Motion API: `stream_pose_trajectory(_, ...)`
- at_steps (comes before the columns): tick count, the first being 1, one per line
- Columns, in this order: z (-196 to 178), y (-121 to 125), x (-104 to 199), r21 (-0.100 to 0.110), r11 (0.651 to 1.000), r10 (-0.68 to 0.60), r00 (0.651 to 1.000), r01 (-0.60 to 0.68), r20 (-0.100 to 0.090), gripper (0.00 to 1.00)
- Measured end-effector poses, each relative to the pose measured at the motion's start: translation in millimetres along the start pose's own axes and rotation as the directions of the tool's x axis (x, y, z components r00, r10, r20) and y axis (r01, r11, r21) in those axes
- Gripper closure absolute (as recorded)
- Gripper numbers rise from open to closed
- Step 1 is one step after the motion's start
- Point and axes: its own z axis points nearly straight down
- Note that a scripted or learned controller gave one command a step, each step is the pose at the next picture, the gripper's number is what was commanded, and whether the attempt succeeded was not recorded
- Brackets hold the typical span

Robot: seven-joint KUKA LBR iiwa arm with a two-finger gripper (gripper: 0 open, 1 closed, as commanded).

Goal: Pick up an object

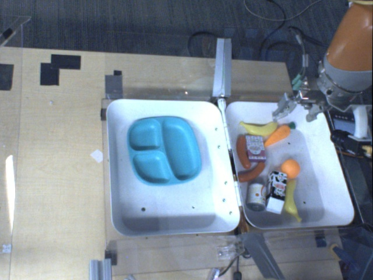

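Note:
The right bin (326, 156) holds several small items: a yellow banana (259, 128), an orange carrot (278, 135), a small pink-red box (254, 147), two brown sausages (241, 150), an orange ball (289, 168), a small can (254, 196), a black-and-white carton (277, 186) and a second yellow banana (291, 202). My gripper (298, 108) hangs over the bin's far edge, just above and to the right of the carrot. Its fingers (285, 106) stand spread and open, with nothing between them.
The left bin (122, 203) carries a blue divided plate (165, 149). A metal bar (222, 69) rises at the back between the bins. Cables (274, 7) lie behind the right bin. The right bin's right half is bare white floor.

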Motion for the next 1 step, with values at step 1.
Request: stream_pose_trajectory(1,48.6,8.4,-0.4,0.002,0.946,0.324,0.946,-0.324,-0.001,0.00)
